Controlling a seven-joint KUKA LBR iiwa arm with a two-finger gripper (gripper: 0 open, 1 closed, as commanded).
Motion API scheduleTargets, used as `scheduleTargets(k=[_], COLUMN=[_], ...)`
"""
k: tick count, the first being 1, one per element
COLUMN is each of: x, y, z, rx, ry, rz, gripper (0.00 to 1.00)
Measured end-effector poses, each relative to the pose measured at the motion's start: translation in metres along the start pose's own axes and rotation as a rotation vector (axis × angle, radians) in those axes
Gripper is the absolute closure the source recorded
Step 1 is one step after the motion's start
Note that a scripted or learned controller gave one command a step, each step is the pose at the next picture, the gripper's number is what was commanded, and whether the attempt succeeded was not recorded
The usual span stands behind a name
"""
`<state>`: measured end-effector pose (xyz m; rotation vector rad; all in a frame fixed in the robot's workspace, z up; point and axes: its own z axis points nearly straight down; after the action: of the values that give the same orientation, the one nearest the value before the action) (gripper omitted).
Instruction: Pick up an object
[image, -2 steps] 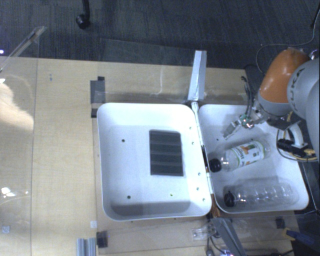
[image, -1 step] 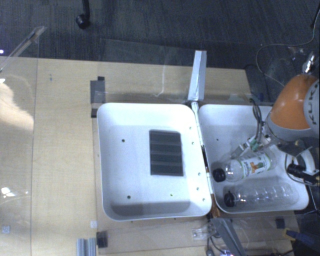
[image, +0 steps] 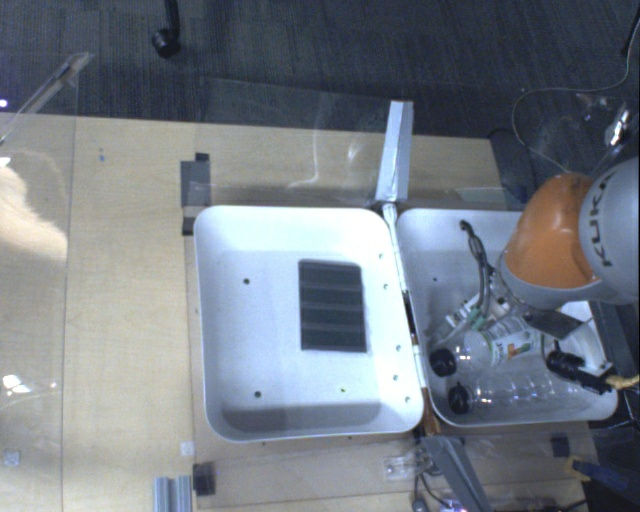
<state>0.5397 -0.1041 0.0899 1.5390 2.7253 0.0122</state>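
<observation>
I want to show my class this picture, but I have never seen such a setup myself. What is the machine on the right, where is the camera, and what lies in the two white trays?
The camera is fixed above a wooden bench and looks down at a slant. On the bench sit two shallow white bins side by side. The grey and orange shape at the right is a robot arm, reaching down into the right bin. Its job is to pick up an object.

The left bin holds one dark ribbed rectangular piece, lying flat near the middle.

The right bin holds a cluster of clear plastic bottles with black caps, lying on their sides. The claw is down among them, but the clutter and the arm hide it too much to tell whether it holds anything.
</observation>
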Motion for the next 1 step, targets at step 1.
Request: scheduleTargets(k=[1], x=[-0.0013], y=[0.0035], z=[-0.0127], rx=[-0.009], ry=[-0.006], rz=[0.0], gripper=[1.0])
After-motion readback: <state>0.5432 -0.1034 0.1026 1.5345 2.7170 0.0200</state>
